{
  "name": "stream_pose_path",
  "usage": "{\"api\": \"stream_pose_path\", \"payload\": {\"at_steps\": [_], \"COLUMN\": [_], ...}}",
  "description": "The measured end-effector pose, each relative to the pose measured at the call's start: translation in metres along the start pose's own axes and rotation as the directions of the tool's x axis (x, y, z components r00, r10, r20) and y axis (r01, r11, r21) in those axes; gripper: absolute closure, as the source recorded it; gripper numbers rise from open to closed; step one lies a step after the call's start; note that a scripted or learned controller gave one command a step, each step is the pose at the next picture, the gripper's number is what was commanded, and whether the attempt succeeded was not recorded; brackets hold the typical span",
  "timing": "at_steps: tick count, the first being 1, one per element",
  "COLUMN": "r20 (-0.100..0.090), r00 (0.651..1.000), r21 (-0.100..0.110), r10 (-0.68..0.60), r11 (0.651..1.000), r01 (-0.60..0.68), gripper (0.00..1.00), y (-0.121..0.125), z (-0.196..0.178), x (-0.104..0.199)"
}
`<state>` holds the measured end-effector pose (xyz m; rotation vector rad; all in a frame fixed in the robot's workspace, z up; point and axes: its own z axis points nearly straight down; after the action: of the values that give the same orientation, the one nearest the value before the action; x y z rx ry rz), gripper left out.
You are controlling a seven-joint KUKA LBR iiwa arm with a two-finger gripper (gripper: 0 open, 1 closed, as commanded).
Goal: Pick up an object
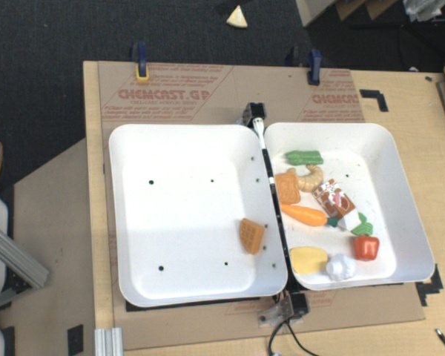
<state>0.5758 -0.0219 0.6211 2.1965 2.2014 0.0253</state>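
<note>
The right bin (400, 169) holds several toy foods: a green pod (304, 156), a tan curled piece (311, 177), an orange cracker (288, 188), a carrot (305, 215), a red-and-white wrapped item (334, 199), a red pepper (366, 247), a yellow lemon-like piece (308, 259) and a white crumpled piece (339, 268). In the left bin (133, 199) a brown waffle-like piece (251, 236) lies near the right wall.
Both bins rest on a cardboard-covered bench (208, 87) held by two blue clamps (141, 58) at the back. A black divider clip (254, 112) sits between the bins. A cable (285, 332) runs off the front edge.
</note>
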Motion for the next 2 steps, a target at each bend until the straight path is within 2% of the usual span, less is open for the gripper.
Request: {"api": "stream_pose_path", "payload": {"at_steps": [2], "r20": [0.003], "r00": [1.000], "r21": [-0.010], "r10": [0.000], "r11": [1.000], "r01": [0.000], "gripper": [1.00], "y": [0.002], "z": [-0.022], "x": [0.000]}}
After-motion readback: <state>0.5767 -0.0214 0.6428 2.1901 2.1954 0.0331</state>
